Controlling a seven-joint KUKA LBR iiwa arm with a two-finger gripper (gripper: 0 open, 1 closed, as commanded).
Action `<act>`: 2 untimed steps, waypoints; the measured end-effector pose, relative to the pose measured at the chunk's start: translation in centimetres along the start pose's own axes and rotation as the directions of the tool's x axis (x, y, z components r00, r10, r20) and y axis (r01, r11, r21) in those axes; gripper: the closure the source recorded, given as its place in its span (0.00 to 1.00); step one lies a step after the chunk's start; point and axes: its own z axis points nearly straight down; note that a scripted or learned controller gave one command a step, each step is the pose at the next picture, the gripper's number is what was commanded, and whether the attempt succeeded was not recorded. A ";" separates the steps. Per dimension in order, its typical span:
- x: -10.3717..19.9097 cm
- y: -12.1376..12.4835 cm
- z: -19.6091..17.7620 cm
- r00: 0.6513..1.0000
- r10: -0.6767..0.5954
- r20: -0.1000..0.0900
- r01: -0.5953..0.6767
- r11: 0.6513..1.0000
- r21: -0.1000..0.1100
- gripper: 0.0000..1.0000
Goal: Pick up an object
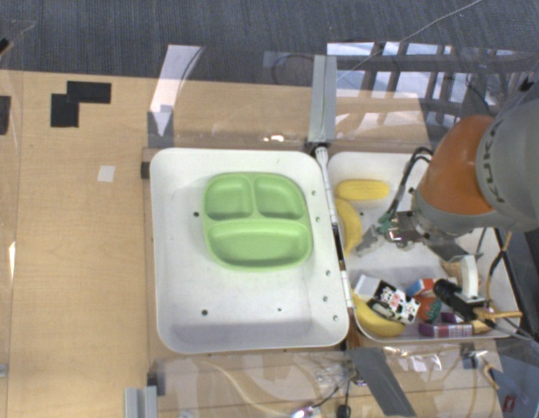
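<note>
A light green plastic divided plate with three compartments (255,219) is seen lying flat in the left shallow white bin (178,320) on the wooden tabletop (69,259). In the right shallow white bin (356,165), a yellow banana-shaped toy (363,189) lies near the far wall, and small mixed items (434,307) are heaped along the near edge. The end effector (387,232) is lowered into the right bin, just beside the yellow toy; whether it is wide or narrow cannot be told
</note>
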 end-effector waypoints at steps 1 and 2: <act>-3.4 -6.2 -0.2 0.991 -0.132 0.003 0.132 0.991 0.001 0.00; -3.2 2.8 0.1 0.968 -0.251 0.000 0.251 0.968 0.001 0.00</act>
